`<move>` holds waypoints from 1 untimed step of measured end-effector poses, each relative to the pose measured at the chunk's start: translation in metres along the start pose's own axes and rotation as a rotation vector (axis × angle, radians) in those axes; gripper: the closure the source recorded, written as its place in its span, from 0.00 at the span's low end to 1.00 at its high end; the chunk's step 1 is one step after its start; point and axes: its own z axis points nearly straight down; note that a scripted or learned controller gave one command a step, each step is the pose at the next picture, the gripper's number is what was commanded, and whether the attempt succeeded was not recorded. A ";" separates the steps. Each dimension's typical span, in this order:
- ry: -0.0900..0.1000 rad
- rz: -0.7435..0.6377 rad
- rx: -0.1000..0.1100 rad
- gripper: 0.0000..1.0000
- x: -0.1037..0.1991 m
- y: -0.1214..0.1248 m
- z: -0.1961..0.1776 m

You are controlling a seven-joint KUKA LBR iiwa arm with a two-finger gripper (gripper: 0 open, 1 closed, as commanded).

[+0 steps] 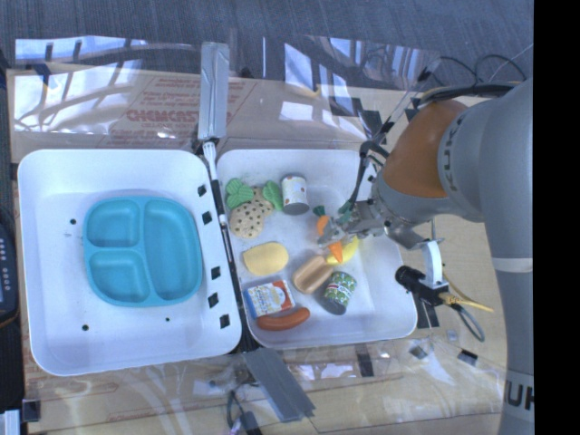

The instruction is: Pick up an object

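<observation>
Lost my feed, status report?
Gripper low in right bin, by the carrot. Nothing seen held. Hot dog bun, green can close by.

My arm [489,161] is grey with an orange band; the divided plate [142,249] is turquoise, both bins [36,243] white.

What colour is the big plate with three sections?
The divided plate is light blue, sitting in the left white bin, clearest in the camera view.

A divided tray [142,247] lies in the left bin [45,333]; toy foods [266,258] fill the right bin [385,320].
</observation>
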 end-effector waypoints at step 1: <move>0.000 0.022 -0.007 1.00 0.043 0.027 -0.083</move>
